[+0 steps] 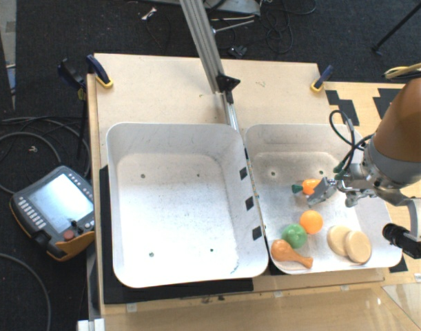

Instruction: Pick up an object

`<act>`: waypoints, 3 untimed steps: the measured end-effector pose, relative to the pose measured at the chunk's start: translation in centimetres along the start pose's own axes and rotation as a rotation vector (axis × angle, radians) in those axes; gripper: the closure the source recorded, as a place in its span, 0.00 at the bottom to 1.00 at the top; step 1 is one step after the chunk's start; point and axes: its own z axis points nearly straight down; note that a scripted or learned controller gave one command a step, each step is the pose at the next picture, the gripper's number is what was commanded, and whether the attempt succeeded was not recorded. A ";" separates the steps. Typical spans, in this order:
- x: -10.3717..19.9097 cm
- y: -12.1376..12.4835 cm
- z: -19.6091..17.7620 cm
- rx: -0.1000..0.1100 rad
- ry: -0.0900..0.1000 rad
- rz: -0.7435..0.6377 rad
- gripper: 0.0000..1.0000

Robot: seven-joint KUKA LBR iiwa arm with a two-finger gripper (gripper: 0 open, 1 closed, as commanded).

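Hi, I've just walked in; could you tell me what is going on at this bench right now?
A grey robot arm reaches in from the right over the right bin, with its gripper right beside a small orange piece. Whether it grips that piece is unclear. Lying nearer the front of that bin are an orange ball, a green ball, a tan drumstick-shaped toy and two pale round pieces.

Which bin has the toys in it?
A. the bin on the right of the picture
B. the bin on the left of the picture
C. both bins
A: the orange ball, the green ball and the other toys all lie in the right bin, where the gripper reaches in; no toys are seen in the left bin.
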 end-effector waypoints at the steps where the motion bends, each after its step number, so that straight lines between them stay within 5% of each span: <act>1: 0.0 0.1 -0.2 -0.005 -0.001 0.001 0.00; 3: 0.9 0.3 8.8 0.000 0.000 0.002 0.00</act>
